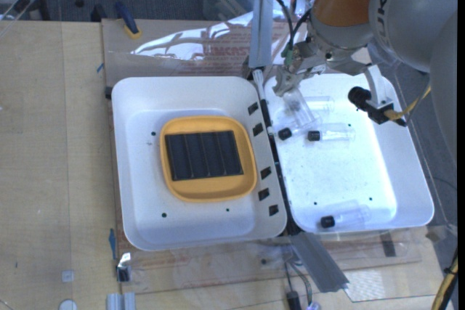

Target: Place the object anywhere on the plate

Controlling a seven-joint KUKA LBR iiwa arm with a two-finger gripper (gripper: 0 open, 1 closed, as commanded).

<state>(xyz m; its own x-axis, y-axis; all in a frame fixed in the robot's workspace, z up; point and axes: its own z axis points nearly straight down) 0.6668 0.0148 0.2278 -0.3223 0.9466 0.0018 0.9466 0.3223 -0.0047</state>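
I cannot tell how the fingers [288, 80] stand; they hang over the right shallow white bin [407, 185], at its upper-left corner. In the left white bin [138, 156] I see the yellow square plate [209, 157]. Three clear black-capped plastic vials lie in the right bin: [304, 117], [330, 133], [347, 217].
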